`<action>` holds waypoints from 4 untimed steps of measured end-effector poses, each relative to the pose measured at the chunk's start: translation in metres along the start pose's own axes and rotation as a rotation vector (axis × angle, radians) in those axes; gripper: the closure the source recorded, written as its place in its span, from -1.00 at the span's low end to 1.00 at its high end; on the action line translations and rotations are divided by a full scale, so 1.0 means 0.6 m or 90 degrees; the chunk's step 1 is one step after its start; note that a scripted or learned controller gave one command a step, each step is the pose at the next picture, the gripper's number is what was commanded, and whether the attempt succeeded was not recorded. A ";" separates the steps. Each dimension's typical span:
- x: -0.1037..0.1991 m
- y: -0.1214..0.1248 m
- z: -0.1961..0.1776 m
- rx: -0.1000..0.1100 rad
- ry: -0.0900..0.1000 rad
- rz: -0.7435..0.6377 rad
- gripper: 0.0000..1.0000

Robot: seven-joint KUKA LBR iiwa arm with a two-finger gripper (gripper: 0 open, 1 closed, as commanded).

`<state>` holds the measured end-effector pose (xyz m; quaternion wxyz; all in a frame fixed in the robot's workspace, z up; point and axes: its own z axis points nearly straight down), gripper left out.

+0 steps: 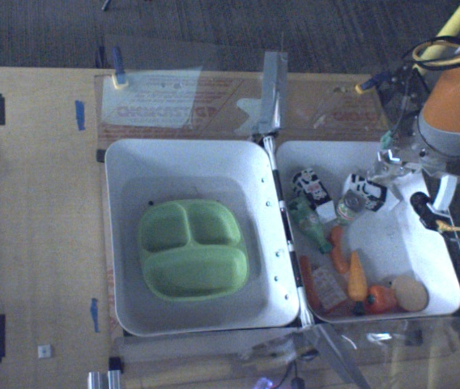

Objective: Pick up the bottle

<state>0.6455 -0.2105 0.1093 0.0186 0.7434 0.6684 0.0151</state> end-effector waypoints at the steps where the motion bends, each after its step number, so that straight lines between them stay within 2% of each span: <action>1: -0.009 0.026 0.039 0.028 0.000 0.026 1.00; 2: -0.007 0.029 0.020 0.025 -0.001 0.024 1.00; 3: -0.028 -0.115 0.031 0.027 0.005 -0.185 1.00; 4: -0.044 -0.230 0.018 0.029 0.007 -0.211 1.00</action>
